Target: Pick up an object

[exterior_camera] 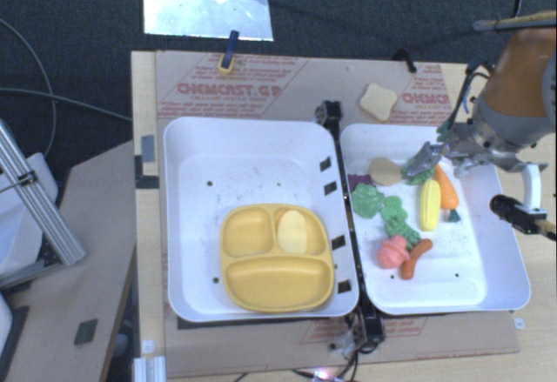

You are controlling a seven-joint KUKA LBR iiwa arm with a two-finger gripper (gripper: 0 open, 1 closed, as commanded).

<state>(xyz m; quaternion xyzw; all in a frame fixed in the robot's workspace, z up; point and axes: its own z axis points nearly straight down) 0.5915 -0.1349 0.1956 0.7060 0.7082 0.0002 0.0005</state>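
Note:
The right bin (487, 280) holds several toy foods. Among them are a yellow corn cob (429, 204), an orange carrot (447, 189), a tan round piece (384, 170) and green leafy pieces (366, 200). A pink piece (392, 251) and a red-orange sausage (416, 257) lie nearer the front. My gripper (424, 161) hangs low over the back of this bin, between the tan piece and the carrot, just above the corn's top end. Nothing is visibly lifted.
The left bin (191, 163) holds a yellow divided plate (277, 271) with a pale yellow item (293, 233) in one compartment. A tan bread-like piece (378, 101) lies on the board behind the right bin. The grey and orange arm (518, 84) covers the right bin's far right corner.

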